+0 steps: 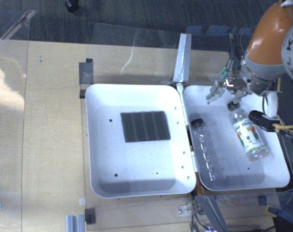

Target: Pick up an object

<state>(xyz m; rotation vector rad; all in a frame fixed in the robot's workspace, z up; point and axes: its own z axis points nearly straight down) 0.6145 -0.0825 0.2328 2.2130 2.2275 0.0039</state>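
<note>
Two shallow white bins side by side on the desk. Left bin: bare but for a dark ribbed rectangle at centre. Right bin: clear plastic bottle with black cap lying along the left wall; further right, second bottle with green-and-white label, cap toward the back. End effector poised over the back edge of the right bin, near the labelled bottle's cap, gripping nothing; fingers apart or together, cannot tell.
</note>
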